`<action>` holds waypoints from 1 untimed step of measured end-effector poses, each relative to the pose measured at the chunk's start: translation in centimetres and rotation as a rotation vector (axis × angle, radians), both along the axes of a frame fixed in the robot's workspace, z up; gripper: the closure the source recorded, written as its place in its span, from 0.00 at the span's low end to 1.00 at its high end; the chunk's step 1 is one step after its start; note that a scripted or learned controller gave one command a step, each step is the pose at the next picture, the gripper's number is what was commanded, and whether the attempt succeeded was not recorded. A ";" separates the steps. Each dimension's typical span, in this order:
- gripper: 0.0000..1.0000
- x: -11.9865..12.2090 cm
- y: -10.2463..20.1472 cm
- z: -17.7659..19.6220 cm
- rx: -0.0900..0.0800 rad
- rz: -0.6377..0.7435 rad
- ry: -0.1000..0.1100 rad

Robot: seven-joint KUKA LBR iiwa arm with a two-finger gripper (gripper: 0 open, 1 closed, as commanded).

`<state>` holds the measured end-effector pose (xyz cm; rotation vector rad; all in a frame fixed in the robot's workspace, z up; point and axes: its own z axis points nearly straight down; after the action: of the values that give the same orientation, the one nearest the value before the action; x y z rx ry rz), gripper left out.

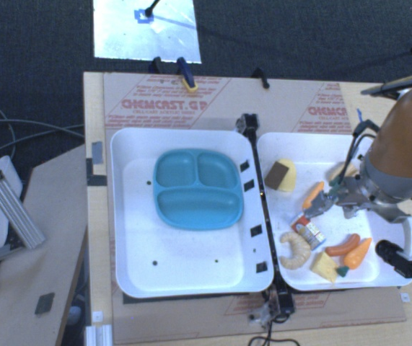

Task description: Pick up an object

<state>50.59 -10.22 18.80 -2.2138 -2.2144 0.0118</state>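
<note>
My gripper (326,200) hangs low over the middle of the right bin (292,150), reaching in from the right under the orange band of the arm. Its tip is right beside a small orange carrot-like piece (312,193); I cannot see whether it touches it. Below the tip lies a small can (309,231). A tan croissant-shaped piece (296,249) and a yellow wedge (324,265) lie near the front wall. A red pepper (343,244) and an orange carrot (359,253) lie at the front right. A yellow-and-brown block (281,174) sits at the back left.
The left bin (130,215) holds a blue divided plate (197,189). A black divider with clips (256,193) runs between the bins. A yellow piece (338,170) lies partly behind the arm's cable. A black fitting (397,254) sticks out over the right bin's front right corner.
</note>
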 end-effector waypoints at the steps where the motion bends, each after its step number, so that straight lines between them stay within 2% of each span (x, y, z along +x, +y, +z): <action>1: 0.00 0.3 0.0 0.6 -0.002 0.003 -0.014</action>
<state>50.90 -10.20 19.43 -2.2188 -2.2251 -0.0014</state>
